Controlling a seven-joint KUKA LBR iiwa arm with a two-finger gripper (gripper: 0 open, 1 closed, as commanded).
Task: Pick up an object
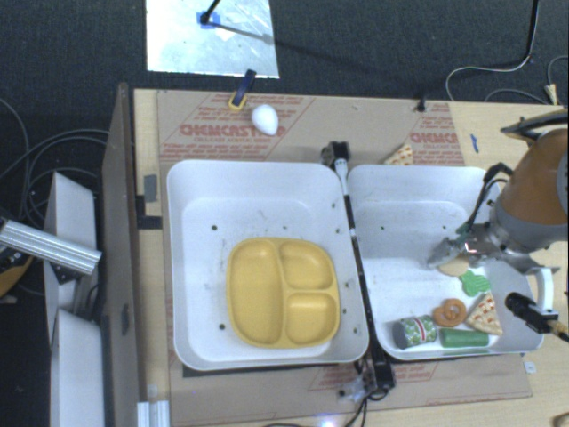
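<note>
The arm reaches in from the right, and its gripper [455, 254] is down inside the right bin [400, 194], low over the bin floor toward its right side. Whether it is spread or closed, I cannot tell; the tip is a blur of grey metal from this angle.

Just beneath and beside the tip lies a pale flat piece [455, 268], touching or nearly touching it; I can't tell which. Just near of that sits a green toy [475, 283]. Along the near edge of the same bin there's a cluster: a small can [416, 331] with a green and red label lying on its side at the left, a brown ring-shaped pretzel [451, 311] just right of it, a green stick-shaped piece [464, 337] below that, and a pizza slice [484, 315] at the right end.

Over in the left bin [204, 203], a yellow divided plate [283, 291] sits alone. Beyond the bins, on the cardboard, rests a white egg [265, 118].
</note>
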